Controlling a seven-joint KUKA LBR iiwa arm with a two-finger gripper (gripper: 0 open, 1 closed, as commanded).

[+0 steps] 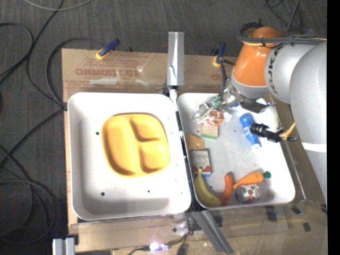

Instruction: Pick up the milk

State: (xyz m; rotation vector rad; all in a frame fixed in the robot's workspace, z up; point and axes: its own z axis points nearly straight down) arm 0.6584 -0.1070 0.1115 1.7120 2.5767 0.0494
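Nearest us, the banana (pixel 206 187) lies by the right bin's (pixel 287 158) front edge. Our tool (pixel 217 104) sits over the milk (pixel 210 125) at that bin's back-left corner; grip unreadable, so we judge nothing lifted yet.

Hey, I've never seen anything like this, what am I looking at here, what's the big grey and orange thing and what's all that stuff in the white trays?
It is one photo, taken by a camera fixed above a workbench and looking down at a slant. The grey and orange thing is a robot arm reaching in from the right. Its gripper sits over a small carton, probably the milk it should pick up; whether it grips it, I cannot tell. The left bin holds a yellow divided plate. The right bin holds toy food: a banana, carrots, a blue bottle, a small box and a small can.
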